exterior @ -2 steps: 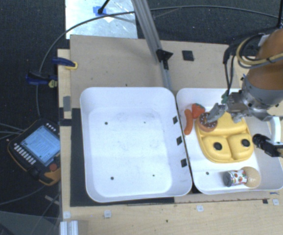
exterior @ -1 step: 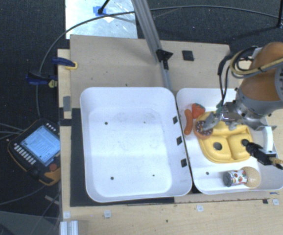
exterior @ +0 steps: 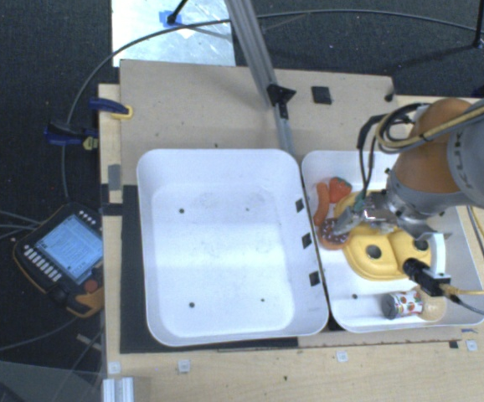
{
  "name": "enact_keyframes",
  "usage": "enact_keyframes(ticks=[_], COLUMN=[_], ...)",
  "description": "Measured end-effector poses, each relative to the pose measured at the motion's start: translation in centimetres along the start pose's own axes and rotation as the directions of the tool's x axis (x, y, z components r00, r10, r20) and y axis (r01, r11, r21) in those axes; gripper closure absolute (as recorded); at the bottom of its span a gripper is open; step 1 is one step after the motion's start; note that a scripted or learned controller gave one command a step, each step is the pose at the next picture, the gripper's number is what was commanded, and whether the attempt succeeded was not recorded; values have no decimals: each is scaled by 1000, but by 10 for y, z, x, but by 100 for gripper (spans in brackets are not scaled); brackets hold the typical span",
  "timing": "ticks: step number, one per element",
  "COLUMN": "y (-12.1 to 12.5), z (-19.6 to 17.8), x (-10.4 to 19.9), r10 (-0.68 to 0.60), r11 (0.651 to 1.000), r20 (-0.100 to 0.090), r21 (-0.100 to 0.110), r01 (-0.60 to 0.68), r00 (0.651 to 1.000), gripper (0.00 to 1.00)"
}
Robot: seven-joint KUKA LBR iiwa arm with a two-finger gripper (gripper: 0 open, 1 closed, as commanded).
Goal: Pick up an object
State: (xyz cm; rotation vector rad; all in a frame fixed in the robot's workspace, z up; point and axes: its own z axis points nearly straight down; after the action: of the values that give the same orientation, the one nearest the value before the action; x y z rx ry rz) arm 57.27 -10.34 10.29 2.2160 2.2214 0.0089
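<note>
The end effector [exterior: 348,221] is reaching toward nine o'clock in the right bin [exterior: 342,312], fingers' spacing impossible to tell, hovering beside an orange object [exterior: 332,193] above a yellow object [exterior: 374,254].

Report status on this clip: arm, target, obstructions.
End effector low in right bin, beside orange toy. Nothing visibly gripped. Yellow toy and small can crowd close.
</note>
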Motion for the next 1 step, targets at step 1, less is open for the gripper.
enact_keyframes(ticks=[1], y=[5], z=[-17], x=[6], r10=[-8], r11=[1000], r20=[-8], r21=[-12], r01=[8], r00=[1000], gripper=[100])
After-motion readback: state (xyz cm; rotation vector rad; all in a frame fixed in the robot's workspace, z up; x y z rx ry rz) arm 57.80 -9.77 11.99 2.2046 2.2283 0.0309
